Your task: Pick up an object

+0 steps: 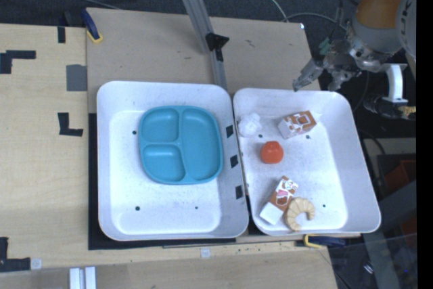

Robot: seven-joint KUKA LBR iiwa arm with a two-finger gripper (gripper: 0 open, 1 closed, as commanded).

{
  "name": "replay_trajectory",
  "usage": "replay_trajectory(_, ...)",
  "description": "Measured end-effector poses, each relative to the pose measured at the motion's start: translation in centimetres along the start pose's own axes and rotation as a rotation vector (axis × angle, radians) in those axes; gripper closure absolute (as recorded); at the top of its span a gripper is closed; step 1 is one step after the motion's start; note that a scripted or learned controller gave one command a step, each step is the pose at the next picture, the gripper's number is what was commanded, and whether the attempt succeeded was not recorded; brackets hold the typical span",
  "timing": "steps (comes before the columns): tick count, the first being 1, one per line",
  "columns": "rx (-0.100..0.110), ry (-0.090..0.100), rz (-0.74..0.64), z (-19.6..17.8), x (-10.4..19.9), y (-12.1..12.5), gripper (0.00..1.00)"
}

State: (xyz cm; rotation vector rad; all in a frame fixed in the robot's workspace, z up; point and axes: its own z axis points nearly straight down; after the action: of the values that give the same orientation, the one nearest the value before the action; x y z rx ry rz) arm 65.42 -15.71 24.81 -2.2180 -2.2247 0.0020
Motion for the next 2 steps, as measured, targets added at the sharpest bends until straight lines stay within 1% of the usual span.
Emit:
replay_trajectory(1,0.000,0.000,0.001,0.0,0.0,0.0,0.00)
replay_trajectory(2,0.007,0.001,0.001,6.4,0.0,-0.4,0.00)
